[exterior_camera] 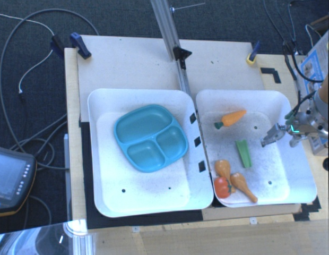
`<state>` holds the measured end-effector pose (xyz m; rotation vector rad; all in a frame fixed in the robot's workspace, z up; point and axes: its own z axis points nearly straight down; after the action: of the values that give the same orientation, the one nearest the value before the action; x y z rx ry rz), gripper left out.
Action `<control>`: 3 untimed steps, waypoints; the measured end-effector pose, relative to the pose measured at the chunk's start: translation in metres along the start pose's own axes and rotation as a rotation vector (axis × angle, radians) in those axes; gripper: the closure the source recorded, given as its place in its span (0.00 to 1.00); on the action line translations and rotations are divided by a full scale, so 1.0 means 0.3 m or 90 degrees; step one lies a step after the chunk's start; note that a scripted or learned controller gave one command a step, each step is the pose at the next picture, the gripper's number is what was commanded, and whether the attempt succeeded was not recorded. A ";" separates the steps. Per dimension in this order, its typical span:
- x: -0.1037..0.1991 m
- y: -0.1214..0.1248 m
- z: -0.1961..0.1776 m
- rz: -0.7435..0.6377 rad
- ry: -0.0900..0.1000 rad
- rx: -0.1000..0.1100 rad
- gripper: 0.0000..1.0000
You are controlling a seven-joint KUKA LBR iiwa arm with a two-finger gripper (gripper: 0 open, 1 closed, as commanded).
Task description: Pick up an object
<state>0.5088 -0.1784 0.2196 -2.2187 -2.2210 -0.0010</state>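
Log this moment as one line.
gripper: above right bin, holding nothing | carrot, green block, tomato: in right bin | blue plate: left bin

Position: you look from one fixed camera above the bench (154, 57).
Facing: it tilts down at a slant, the bench's far edge toward 12 o'clock.
Nearness: far enough that you see both the left bin (101, 142) and the right bin (270, 102) whole, with dark floor (37, 116) at 9 o'clock.
Arm entry: from 3 o'clock.
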 end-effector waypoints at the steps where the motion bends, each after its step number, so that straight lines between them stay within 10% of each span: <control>1: -0.004 0.008 0.142 0.000 0.000 0.003 0.00; 3: 0.005 0.000 0.433 0.001 0.001 0.003 0.00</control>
<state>0.5086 -0.1766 0.0898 -2.2163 -2.2168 0.0035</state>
